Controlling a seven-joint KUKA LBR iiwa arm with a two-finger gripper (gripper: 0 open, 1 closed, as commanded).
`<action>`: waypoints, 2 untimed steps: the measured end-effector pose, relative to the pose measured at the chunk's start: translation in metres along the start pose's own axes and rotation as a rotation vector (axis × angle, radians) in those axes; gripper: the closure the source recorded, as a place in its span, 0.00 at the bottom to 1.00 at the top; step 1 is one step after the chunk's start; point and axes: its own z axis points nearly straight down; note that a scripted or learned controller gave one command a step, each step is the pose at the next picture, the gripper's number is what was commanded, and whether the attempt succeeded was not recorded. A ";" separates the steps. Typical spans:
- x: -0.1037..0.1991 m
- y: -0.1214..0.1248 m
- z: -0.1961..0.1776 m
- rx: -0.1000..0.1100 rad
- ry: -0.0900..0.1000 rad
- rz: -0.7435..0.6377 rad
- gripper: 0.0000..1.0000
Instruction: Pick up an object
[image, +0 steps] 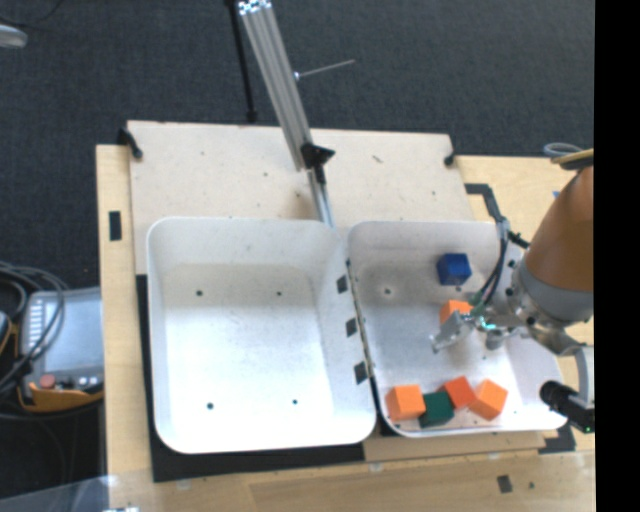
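Camera view: arm enters from right of frame, gripper (462, 325) low over right bin (400, 255); you cannot tell its state from this angle. Small orange block (457, 310) just beside it, blue cube (453, 268) above in frame. Orange blocks (405, 402), green block (437, 408) along lower rim. Step judged: approach. Next: you centre over one block, descend, grasp.

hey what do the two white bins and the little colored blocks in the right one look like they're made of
White bins: likely molded plastic, given the smooth, slightly glossy walls with rounded corners and lips.
Blue block, orange blocks and dark green block: probably painted wood or dense foam, matte with solid colors and crisp edges. The view can't settle which.
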 end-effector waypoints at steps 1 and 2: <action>0.000 0.001 -0.001 -0.004 0.000 0.003 0.00; 0.001 0.003 0.061 0.003 -0.001 0.004 0.00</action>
